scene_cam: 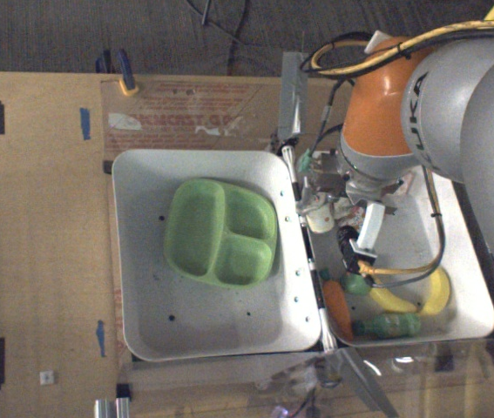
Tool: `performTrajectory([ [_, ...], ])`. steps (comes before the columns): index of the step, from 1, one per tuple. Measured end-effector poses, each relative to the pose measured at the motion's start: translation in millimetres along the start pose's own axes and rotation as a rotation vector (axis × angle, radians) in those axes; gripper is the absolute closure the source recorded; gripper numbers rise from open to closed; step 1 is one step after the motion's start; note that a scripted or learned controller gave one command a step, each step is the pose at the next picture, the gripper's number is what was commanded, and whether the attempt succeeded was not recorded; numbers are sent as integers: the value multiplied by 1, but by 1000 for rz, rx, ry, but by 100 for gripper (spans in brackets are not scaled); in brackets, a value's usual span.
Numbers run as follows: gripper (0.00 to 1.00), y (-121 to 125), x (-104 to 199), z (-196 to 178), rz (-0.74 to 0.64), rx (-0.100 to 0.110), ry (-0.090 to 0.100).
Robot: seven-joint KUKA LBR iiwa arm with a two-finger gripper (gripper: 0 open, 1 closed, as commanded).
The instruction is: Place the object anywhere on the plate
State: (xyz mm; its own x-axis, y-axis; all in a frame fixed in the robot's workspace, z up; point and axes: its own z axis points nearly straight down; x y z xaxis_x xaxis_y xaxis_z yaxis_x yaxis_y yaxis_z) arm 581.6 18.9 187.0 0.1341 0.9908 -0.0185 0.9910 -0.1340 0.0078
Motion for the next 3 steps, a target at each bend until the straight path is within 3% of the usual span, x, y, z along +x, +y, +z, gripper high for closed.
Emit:
performTrajectory([
  [1,100,19,61,-11,-207,3,19],
  [2,0,19,60,-11,-207,3,19],
  [3,0,-10,74,42,-400,6,21],
])
